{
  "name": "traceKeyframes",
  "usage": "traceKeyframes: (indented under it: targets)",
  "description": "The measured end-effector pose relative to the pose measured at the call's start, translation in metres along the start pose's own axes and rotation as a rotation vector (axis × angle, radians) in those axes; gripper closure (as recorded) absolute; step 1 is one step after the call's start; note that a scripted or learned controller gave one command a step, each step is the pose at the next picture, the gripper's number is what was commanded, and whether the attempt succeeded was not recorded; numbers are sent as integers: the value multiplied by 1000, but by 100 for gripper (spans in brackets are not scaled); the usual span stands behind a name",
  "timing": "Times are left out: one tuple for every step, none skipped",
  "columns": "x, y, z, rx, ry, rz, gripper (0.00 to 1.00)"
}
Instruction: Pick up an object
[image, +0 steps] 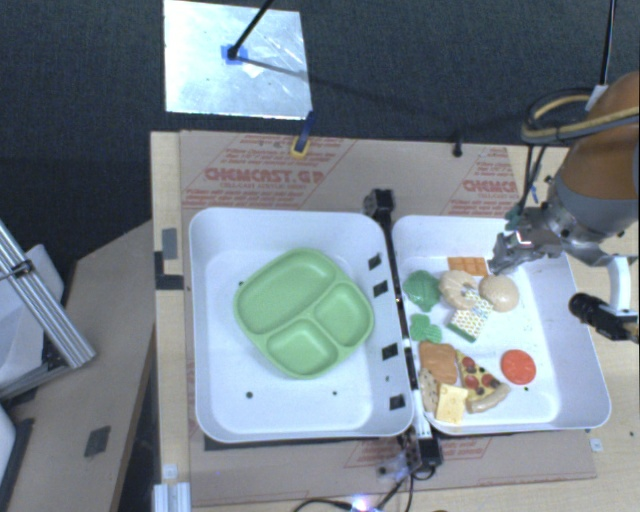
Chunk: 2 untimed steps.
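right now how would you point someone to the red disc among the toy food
Start at the right-hand white bin, which holds the pile of toy food. Look toward its near right area, just right of the pizza slice. The red disc lies apart there: flat, round, plain red, touching nothing.

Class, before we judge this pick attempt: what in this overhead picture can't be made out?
- Gripper: too small and blurred in the camera view to tell whether its fingers are open.
- Toy food pile in the right bin: pieces overlap, hiding lower ones.
- Arm: cut off by the right edge.
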<state>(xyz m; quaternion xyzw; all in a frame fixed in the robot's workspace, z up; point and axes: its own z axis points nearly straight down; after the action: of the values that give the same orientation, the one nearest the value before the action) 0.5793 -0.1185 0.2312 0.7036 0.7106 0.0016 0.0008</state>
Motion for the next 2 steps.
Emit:
traceKeyframes:
  targets:
    - [62, 12, 7, 1, 1, -2, 100]
    - [116, 26, -4, 0, 1, -1, 100]
